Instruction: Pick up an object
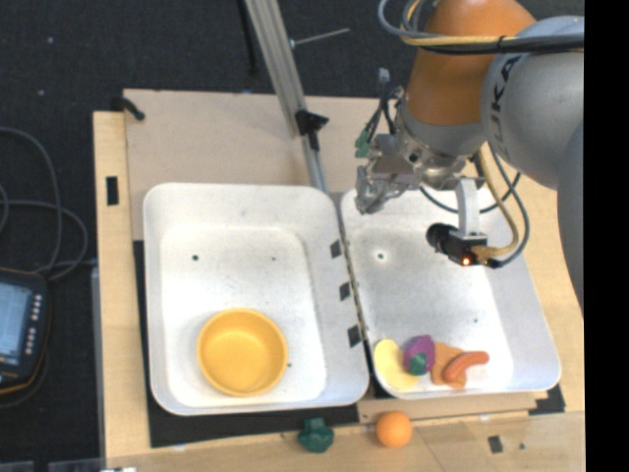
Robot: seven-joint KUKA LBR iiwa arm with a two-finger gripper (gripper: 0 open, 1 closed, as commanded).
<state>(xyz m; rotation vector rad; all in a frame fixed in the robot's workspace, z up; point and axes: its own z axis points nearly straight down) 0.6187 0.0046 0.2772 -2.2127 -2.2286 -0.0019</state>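
Objects: one yellow bowl [242,351], four toys [432,359].

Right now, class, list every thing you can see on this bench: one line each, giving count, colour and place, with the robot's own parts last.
bins: two, white, side by side on the bench
bowl: one, yellow, left bin, near front edge
flat yellow piece: one, yellow, right bin, front left corner
purple toy: one, purple with a green part below, right bin, front, beside the yellow piece
orange toy: one, orange, right bin, front, to the right of the purple toy
ball: one, orange, on the bench in front of the right bin
small green thing: one, green, on the bench, left of the ball
metal pole: one, grey, rising behind the bins
arm: one, grey with orange band, reaching in from the right
claw: one, grey, over the right bin's back left corner
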